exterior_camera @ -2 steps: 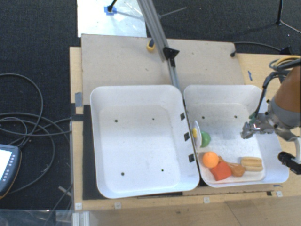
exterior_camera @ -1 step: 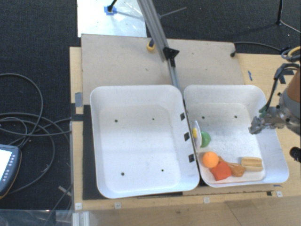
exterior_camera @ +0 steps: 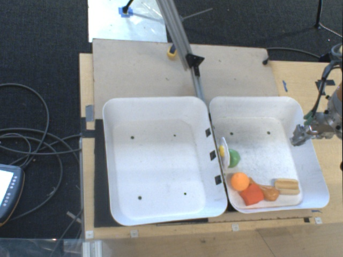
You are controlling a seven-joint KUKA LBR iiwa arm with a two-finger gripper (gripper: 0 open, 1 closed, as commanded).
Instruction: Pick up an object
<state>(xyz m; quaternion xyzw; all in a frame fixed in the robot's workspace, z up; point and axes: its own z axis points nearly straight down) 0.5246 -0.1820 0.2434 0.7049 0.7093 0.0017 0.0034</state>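
Over the right bin's (exterior_camera: pixel 300 111) edge, fingers (exterior_camera: pixel 298 136) of unclear spread; no legible writing on anything

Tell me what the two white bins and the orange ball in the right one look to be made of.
White bins: probably thin moulded plastic, matte to slightly glossy; rounded corners, rolled rims and a smooth, faintly speckled floor suggest it.
Orange ball: likely plastic or rubber toy fruit; uniform saturated colour with a soft sheen. Too small to tell which.
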